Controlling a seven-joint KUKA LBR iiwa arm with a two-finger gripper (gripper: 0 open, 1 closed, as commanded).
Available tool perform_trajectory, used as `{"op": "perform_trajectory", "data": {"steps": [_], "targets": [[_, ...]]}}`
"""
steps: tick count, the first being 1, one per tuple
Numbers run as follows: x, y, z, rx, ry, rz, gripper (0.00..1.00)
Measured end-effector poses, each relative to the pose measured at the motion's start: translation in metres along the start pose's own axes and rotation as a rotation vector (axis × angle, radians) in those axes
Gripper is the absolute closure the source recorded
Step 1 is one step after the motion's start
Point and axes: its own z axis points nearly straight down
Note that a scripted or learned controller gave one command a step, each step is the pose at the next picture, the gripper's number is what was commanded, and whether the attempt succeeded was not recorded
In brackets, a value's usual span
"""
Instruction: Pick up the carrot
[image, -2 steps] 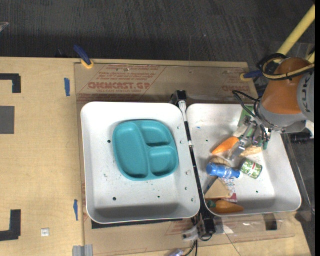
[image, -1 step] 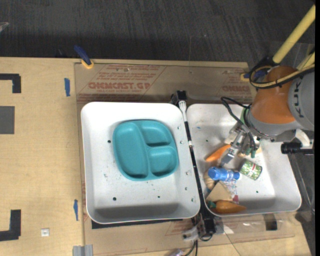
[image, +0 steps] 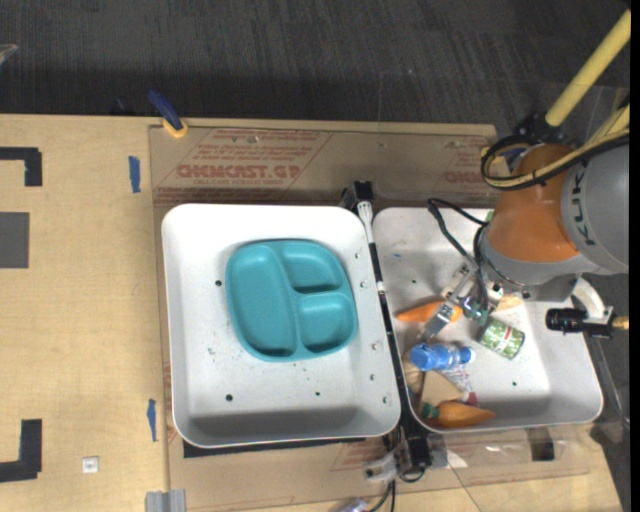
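Carrot (image: 420, 312) lying just left of the gripper (image: 462, 305), long axis running nearly toward it, tip close by. Blue bottle (image: 437, 357) just below. Whether open or closed: cannot tell; nothing visibly held.

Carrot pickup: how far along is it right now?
Done: the arm has reached into the right bin, with its pincer low beside the carrot. In hand: nothing that I can confirm; the carrot appears to lie on the bin floor, near the blue bottle and green can. Left: grip it and lift it clear.
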Motion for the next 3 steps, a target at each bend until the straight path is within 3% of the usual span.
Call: {"op": "perform_trajectory", "data": {"steps": [1, 2, 3], "targets": [[0.045, -0.039, -0.001, -0.004, -0.003, 0.118, 0.00], [0.030, -0.031, -0.001, -0.002, 0.003, 0.502, 0.00], [0.027, -0.030, -0.013, -0.008, -0.008, 0.501, 1.00]]}}
